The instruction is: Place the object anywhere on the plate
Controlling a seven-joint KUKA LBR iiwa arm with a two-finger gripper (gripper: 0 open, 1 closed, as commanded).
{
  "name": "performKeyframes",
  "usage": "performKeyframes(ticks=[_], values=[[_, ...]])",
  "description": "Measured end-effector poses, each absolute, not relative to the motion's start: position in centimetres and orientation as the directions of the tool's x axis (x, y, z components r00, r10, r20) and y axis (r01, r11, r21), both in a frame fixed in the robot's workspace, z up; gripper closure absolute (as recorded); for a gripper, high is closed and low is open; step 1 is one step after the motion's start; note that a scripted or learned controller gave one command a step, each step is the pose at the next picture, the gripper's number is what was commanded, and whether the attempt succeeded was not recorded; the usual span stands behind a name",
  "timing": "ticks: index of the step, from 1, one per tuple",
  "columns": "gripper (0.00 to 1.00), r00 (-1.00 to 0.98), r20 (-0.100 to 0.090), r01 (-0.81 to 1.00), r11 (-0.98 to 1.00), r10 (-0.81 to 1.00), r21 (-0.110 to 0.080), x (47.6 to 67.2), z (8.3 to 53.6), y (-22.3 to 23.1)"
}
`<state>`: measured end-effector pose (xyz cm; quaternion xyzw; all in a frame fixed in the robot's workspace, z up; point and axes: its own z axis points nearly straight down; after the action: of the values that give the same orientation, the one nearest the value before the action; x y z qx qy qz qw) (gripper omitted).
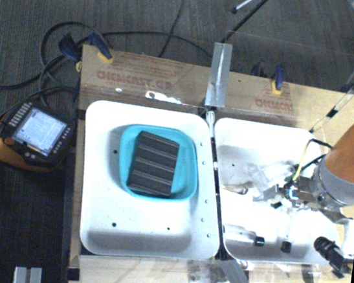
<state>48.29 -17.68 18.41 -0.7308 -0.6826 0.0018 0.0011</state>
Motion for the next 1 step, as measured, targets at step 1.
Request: performKeyframes(ticks=[1], values=[[0.00, 0.631, -0.002, 0.775, -0.631, 0.775, -0.007, 48.23, 13.32, -15.32]])
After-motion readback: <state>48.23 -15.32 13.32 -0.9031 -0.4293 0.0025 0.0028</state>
